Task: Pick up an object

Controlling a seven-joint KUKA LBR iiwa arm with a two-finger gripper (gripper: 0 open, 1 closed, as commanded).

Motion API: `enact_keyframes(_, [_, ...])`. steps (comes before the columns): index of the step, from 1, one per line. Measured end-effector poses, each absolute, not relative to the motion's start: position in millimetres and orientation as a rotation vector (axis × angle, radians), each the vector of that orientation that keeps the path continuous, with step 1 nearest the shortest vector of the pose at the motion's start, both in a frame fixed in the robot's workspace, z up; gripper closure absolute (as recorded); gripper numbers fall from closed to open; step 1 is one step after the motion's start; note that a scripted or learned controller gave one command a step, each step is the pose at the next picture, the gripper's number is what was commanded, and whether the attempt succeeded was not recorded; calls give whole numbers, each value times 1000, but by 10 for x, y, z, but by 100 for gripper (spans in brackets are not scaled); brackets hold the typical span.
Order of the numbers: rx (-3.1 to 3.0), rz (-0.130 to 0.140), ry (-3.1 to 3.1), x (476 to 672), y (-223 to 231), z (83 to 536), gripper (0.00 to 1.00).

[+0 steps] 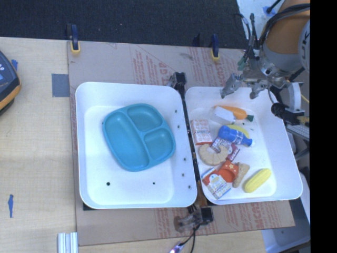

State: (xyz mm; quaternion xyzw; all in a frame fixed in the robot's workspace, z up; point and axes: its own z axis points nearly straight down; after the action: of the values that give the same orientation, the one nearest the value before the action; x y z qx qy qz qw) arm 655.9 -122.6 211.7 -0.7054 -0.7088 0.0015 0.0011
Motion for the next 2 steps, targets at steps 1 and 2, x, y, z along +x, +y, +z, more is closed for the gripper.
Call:
enact_keyframes(1, [-2222, -3, -2227, 6333, -1080, 958, 0])
enact_keyframes(2, [-2218, -3, -2227, 6337, -1074, 1066, 100])
